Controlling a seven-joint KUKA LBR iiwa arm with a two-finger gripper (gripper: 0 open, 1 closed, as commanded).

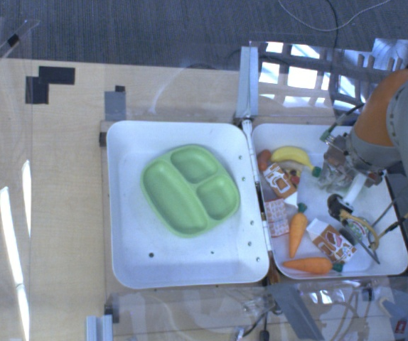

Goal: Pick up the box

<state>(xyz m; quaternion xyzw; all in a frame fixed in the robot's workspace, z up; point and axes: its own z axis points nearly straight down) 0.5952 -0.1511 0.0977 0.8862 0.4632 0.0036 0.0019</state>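
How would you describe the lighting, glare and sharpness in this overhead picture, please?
In the camera view, light is even and soft, shadows faint; window-like glare patches sit on the clear panel behind the right bin and streaks on the bench at left; the gripper region looks slightly blurred, while the green tray is reasonably sharp.

Three small printed cardboard boxes, white with red-brown pictures, lie flat in the right white bin (pixel 396 261): one (pixel 281 180) below the banana, one (pixel 277 218) beside the carrot, one (pixel 334 241) toward the front.
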